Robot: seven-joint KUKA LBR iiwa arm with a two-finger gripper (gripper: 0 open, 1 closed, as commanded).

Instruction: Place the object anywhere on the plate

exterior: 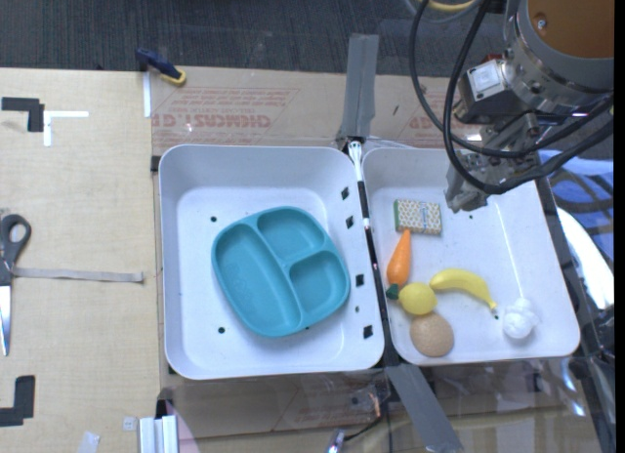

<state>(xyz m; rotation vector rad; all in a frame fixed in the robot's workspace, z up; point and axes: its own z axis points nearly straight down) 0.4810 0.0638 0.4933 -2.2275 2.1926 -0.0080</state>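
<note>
The pincer (467, 195), whose state we cannot tell, hovers over the right bin's (547, 246) far end, well apart from the plate (280, 270), probably lining up 1 object.

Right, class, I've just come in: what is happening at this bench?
A robot arm reaches in over the right bin, its gripper above the bin's back edge, holding nothing visible. A carrot, lemon, banana and sponge lie there. The blue plate sits in the left bin, with nothing on it.
</note>
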